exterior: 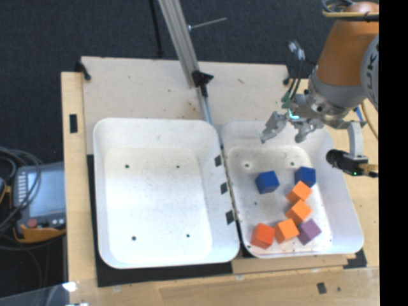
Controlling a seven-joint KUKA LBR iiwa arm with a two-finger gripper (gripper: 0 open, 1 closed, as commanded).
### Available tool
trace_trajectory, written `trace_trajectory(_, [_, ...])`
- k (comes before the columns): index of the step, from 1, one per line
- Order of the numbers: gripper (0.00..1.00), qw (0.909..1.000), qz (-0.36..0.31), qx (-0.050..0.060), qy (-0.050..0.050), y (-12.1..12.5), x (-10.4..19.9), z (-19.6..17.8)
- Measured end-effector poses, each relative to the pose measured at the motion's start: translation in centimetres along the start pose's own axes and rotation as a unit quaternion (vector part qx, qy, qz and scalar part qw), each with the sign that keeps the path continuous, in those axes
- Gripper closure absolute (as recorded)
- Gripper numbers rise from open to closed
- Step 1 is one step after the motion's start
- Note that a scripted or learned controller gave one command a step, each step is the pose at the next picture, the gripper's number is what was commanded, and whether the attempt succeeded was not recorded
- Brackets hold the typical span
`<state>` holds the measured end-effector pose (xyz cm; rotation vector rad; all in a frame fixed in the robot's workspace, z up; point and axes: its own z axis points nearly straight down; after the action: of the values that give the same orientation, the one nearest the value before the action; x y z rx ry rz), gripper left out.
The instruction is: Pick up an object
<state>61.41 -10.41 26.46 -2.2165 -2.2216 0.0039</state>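
Cubes crowd the right bin; tool hovers open, holding nothing.

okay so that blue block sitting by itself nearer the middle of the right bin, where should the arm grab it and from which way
Take the blue block from straight above, closing the tool across two opposite side faces. It is a small cube resting flat, with bare bin floor around it. It sits turned a little to the bin wall, so the wrist probably needs rotating to match.

I see a pale wooden desk, two white bins side by side on it, left bin, right bin touching it, metal pole mounted behind them
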Motion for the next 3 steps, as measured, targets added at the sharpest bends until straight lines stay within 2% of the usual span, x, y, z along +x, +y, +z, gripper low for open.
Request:
trace_trajectory(1, [0.0, 1.0, 0.0, -0.003, 0.0, 0.1, 0.0, -0.3])
trace_trajectory(3, [0.0, 1.0, 0.002, 0.0, -0.001, -1.6, -1.1, 9.5])
